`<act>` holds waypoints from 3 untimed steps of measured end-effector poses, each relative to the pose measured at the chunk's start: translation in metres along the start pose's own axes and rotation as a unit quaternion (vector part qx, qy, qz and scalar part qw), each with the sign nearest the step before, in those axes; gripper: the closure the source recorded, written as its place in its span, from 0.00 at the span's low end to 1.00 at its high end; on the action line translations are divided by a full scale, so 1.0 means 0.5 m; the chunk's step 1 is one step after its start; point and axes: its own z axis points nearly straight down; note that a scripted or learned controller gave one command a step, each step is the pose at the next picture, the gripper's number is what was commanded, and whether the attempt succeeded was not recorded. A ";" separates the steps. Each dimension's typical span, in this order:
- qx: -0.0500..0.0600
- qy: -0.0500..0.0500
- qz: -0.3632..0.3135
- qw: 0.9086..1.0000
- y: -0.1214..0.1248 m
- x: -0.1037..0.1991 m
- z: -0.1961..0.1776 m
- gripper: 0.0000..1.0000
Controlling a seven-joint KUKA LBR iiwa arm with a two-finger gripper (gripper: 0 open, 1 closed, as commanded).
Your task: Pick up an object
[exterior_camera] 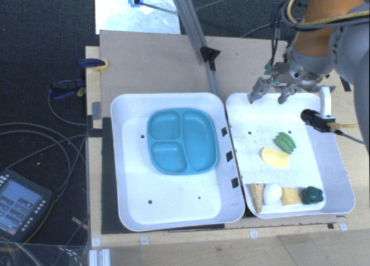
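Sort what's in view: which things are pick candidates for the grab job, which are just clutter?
Job:
gripper, open, above right white bin
ridged green toy vegetable
flat yellow piece
tan cone
white egg
yellow block
dark green lump

Lying about:
blue three-compartment plastic tray in left white bin
handheld pendant
cables

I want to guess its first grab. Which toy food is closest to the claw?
The light green ridged piece. It lies highest in the right bin, nearest the claw, just above the yellow piece.

Grey arm reaching in from the right, orange band up top, tool (pixel 269 95) low — fingers spread, nothing between
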 end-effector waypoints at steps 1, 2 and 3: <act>0.000 0.000 0.000 1.000 0.000 0.000 0.000 0.00; 0.003 0.000 0.002 1.000 -0.008 0.000 0.124 0.00; 0.002 0.000 0.002 1.000 -0.009 0.000 0.229 0.00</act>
